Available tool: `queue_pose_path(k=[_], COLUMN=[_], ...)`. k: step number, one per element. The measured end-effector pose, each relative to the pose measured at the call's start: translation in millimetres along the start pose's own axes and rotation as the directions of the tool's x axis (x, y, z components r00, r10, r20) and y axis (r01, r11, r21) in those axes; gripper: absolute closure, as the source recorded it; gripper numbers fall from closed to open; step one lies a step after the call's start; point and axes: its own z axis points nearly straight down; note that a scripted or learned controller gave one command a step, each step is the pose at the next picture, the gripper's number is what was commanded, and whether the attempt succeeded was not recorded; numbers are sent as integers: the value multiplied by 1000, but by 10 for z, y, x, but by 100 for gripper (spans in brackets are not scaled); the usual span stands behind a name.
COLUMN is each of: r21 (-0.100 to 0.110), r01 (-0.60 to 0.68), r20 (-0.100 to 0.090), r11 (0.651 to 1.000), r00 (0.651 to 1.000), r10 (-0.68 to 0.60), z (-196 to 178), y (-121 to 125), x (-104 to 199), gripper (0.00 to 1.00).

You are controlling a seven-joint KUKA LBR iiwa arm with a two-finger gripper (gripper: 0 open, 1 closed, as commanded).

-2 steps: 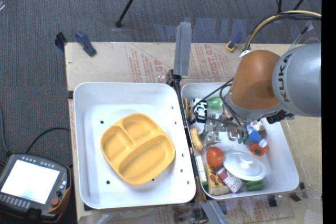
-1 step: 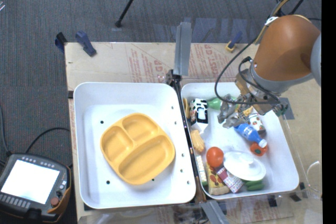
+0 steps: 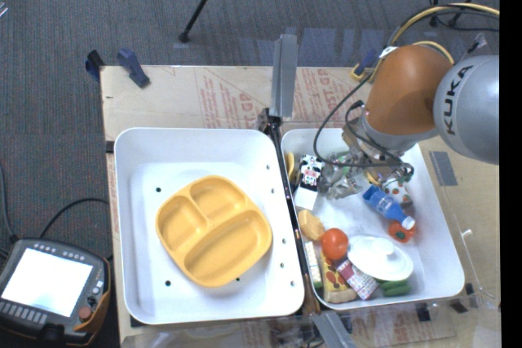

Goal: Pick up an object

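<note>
The right bin [image 3: 444,253] holds a heap of small items: a red tomato-like ball [image 3: 334,244], a white bowl [image 3: 380,257], a blue bottle [image 3: 387,204], an orange-red piece [image 3: 402,231], a black-and-white cow-pattern item [image 3: 309,172], yellow food pieces [image 3: 310,224] and a flat packet [image 3: 356,279]. My gripper [image 3: 352,182] hangs low over the back middle of this bin, under the orange wrist band [image 3: 404,90], between the cow-pattern item and the blue bottle. I see nothing held in it.
The left bin [image 3: 139,175] holds a yellow divided plate [image 3: 214,229]. A grey upright post [image 3: 284,81] stands behind the seam between the bins. A teach pendant [image 3: 49,285] lies at the lower left. Cables loop around the wrist.
</note>
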Motion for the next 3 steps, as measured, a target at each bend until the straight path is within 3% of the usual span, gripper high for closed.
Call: queue_pose_path(k=[1,2,3], r21=[5,-6,-3], r01=[243,380,379], r20=[5,-2,0], r11=[970,925,925], r00=[970,925,925], r10=[-243,-380,-379], z=[-1646,-1011,-1037], y=[39,-934,-941], x=[-72,457,452], gripper=[100,100,0])
